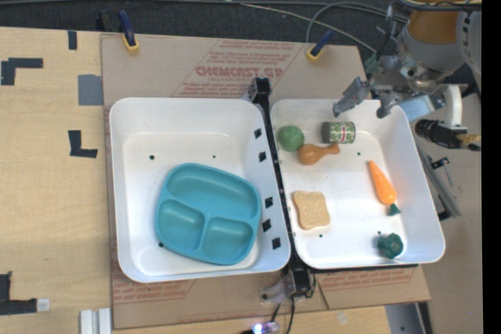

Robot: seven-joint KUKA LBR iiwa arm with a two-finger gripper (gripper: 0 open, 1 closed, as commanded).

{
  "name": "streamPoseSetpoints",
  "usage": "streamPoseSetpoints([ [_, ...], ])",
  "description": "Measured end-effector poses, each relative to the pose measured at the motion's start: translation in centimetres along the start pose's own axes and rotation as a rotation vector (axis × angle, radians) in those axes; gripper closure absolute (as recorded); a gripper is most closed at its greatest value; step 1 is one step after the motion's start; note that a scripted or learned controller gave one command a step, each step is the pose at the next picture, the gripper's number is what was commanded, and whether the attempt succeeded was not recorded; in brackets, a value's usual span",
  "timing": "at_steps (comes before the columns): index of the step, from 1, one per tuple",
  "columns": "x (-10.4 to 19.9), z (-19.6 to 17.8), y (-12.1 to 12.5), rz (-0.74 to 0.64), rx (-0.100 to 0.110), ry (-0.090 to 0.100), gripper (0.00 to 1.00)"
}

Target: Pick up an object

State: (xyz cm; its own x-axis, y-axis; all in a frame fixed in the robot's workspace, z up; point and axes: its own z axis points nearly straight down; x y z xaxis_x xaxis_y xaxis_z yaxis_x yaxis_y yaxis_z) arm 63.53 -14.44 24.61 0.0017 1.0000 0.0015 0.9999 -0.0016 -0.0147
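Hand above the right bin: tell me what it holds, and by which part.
Nothing is held. The hand hangs open above the far edge of the right bin, with nothing between its fingers. The small can lies in the bin just below it, ungrasped.

1. The gripper (366, 100) hangs over the right bin's (427, 192) far edge, fingers spread apart, holding nothing.
2. Just below it lies a small can (339, 132) on its side, with a green ball (290, 138) and a chicken drumstick (316, 152) beside it.
3. A carrot (381, 182), a toast slice (311, 210) and a broccoli floret (390, 245) lie nearer the camera (well apart).
4. The left bin (129, 168) holds a teal divided plate (208, 213).
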Motion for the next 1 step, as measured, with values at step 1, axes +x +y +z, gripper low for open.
streamPoseSetpoints([
  [1,0.05,-0.84,0.22,-0.003,-0.013,-0.002,0.0],
])
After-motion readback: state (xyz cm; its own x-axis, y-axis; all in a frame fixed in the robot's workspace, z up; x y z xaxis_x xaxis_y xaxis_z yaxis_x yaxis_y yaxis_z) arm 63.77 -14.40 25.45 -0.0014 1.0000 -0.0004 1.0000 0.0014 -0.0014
